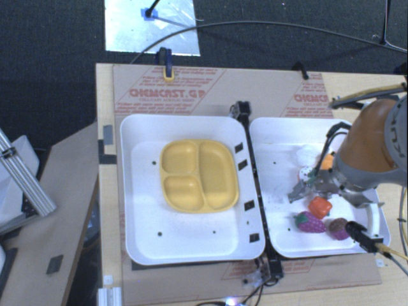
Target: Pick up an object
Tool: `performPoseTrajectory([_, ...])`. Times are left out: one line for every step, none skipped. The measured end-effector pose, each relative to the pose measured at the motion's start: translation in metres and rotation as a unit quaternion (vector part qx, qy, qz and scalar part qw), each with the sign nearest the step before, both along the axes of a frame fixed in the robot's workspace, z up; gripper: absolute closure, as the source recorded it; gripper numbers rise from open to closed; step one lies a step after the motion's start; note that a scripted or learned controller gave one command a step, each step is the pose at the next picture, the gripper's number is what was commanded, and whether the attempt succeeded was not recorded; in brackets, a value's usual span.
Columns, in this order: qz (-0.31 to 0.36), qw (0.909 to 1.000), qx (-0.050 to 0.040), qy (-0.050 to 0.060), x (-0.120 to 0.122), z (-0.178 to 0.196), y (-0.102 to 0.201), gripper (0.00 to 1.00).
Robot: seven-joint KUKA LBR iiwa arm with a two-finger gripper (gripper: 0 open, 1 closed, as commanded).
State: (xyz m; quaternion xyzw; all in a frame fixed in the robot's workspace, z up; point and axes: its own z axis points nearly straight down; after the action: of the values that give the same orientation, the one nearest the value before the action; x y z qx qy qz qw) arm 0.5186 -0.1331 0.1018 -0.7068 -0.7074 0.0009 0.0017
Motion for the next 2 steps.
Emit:
performPoseTrajectory([-0.001,1.0,-0.0009,-0.003,0.002,0.014,-0.001,1.0])
performPoseTrajectory([0.0,1.0,-0.0018,-0.005,0.004,0.074,-0.01,1.0])
